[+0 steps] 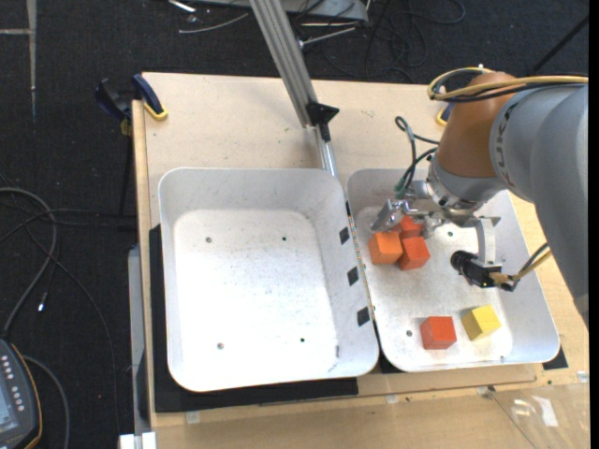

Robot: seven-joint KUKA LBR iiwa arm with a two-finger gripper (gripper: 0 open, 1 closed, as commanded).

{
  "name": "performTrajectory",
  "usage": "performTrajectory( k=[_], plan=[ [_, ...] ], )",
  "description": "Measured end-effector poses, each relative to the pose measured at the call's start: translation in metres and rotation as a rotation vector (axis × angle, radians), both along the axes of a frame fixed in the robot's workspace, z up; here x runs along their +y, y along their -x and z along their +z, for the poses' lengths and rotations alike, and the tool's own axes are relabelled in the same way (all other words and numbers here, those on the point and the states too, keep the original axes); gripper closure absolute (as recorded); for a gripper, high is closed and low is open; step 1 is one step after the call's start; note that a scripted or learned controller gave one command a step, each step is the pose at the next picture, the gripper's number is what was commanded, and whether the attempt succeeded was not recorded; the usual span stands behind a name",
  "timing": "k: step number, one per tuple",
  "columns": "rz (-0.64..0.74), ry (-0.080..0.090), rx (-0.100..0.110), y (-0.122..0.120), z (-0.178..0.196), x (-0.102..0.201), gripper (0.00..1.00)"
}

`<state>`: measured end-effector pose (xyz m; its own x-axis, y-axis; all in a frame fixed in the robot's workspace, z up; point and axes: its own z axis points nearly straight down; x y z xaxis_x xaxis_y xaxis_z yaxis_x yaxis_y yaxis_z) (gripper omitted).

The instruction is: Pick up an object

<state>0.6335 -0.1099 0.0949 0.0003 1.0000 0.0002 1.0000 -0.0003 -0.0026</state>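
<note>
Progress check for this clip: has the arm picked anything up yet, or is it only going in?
Nothing looks lifted. The gripper is down in the right bin, at the two orange blocks lying together on the bin floor. Whether it has hold of one cannot be seen. A red block and a yellow block lie untouched nearer the front. The grasp and lift remain.

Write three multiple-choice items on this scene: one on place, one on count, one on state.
1. Where are the blocks? A) left bin B) right bin C) on the bench
2. How many yellow blocks? A) none B) one C) three
3. How do the two orange blocks by the gripper lie? A) touching B) far apart C) stacked on the yellow block

Key: 1 B, all four sit in the right bin. 2 B, one yellow block beside the red block. 3 A, the orange blocks meet side by side.
</note>
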Motion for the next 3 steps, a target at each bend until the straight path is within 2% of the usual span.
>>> performTrajectory(
  k=[1,2,3],
  plan=[
    [-0.001,0.0,-0.004,-0.002,0.011,-0.001,1.0],
    [0.007,0.0,-0.012,-0.025,0.153,0.067,1.0],
    [0.011,-0.004,0.001,0.049,0.165,0.162,1.0]
  ],
)
